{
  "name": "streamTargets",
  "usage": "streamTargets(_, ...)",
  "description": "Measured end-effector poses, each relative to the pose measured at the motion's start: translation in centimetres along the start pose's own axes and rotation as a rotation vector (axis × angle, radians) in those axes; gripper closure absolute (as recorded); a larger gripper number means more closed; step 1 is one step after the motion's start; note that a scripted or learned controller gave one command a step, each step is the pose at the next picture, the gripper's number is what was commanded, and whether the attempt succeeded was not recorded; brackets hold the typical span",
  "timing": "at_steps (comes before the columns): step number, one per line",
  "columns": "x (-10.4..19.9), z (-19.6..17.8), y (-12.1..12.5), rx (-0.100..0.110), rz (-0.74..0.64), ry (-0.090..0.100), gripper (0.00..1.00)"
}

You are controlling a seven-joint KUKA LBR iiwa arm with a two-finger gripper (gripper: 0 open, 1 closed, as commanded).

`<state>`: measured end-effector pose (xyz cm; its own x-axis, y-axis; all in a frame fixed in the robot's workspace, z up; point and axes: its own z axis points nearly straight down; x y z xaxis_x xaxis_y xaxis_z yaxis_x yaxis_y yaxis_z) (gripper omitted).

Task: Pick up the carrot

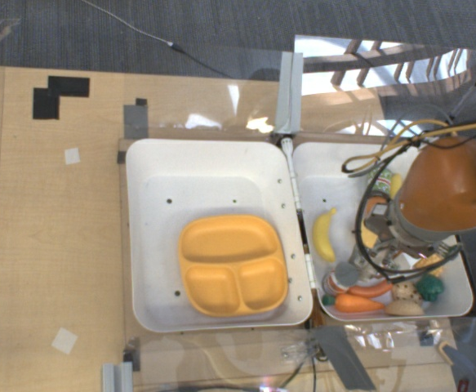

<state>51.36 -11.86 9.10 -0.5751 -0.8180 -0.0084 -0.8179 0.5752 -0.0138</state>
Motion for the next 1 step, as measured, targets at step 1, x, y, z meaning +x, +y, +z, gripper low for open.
streamTargets(1, 1.23, -4.41, 1.95, -0.004, 0.012, 0.002, 1.0)
